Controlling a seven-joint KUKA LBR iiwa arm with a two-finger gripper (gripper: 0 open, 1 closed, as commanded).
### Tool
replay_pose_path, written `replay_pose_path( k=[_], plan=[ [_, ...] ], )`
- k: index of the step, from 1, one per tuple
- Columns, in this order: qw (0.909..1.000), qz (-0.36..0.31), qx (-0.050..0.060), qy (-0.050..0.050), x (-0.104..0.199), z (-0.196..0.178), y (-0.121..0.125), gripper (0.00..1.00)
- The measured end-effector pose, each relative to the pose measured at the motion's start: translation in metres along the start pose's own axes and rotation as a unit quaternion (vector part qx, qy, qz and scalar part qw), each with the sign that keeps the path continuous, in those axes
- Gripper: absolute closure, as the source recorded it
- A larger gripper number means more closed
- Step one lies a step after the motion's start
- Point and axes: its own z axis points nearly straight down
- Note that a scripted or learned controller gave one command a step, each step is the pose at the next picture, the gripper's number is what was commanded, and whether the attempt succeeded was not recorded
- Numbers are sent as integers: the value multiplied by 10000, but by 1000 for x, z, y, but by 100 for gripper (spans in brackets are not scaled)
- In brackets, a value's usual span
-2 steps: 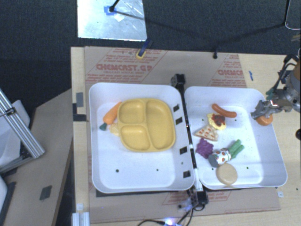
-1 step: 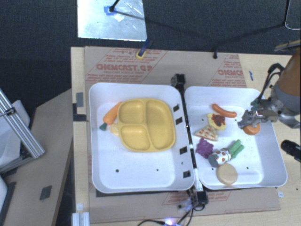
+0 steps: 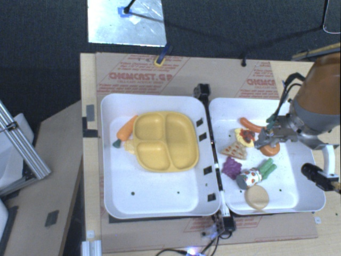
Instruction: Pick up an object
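A cardboard-lined bench is being occupied by two white bins; the left bin (image 3: 114,159) is carrying a yellow divided plate (image 3: 162,141) and a carrot (image 3: 127,127). The gripper (image 3: 265,140) is being held low in the right bin (image 3: 306,196), just beside an orange slice (image 3: 270,149). Whether anything is gripped cannot be told. Risk: the neighbouring pizza piece (image 3: 237,148) is likely being crowded, so a misgrasp is being invited

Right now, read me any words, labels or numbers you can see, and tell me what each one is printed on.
"CHEMCAST GP", red print on the brown sheet under the bins, upper left.
The same red logo at upper right: mostly readable.
Smaller red lines beneath both logos: too blurred to read.
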Motion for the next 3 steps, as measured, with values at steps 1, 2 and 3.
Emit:
replay_pose_path(
  k=[1,2,3],
  plan=[
    [10000,5,12,2,44,11,-31,100],
    [10000,28,2,-3,44,6,-37,100],
    [10000,13,-3,-5,51,-7,-26,100]
  ],
)
